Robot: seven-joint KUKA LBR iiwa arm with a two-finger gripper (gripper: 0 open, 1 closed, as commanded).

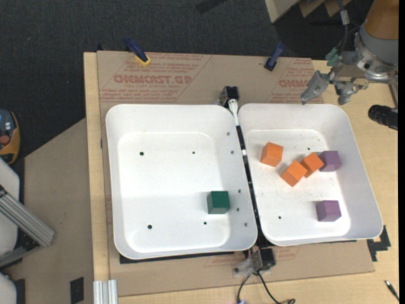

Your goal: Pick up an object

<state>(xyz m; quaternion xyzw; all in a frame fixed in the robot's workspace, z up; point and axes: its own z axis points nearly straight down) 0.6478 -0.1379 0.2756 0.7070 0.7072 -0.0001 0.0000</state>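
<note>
Dark carpet surrounds the bench [190, 75], which carries a cardboard sheet and two shallow white bins side by side. At the upper right the gripper [329, 88] hangs over the far rim of the right bin [361, 189], its two fingers spread apart with nothing between them. Nearest below the fingers lies a loose group: one orange cube [272, 154] alone, then two more orange cubes [302, 168] touching, with a purple cube [330, 161] against them. A second purple cube [328, 210] sits farther off, and a green cube [218, 202] is farthest, in the left bin [126, 170]. These look like small, stiff, light blocks with flat faces, probably not fragile. The lone orange cube seems easiest to take, pinched across two opposite flat sides.
</note>
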